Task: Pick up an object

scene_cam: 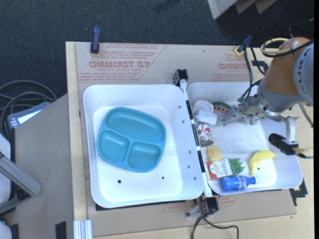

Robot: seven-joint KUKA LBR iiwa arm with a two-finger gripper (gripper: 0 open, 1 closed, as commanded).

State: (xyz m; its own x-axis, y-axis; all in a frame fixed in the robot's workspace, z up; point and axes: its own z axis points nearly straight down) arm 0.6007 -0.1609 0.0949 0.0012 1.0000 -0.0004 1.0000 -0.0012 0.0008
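We see the left bin [99,148] holding a blue divided plate [131,139]. In the right bin [289,176] lie a banana [261,159] and blue bottle [237,182], near side. The gripper [230,114] hovers far-left there; its grasp we cannot tell.

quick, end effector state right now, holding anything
End effector: low in the right bin near its far left side; open or closed cannot be told, and no object shows in its grasp.

Grey arm [299,78], orange band [286,66]
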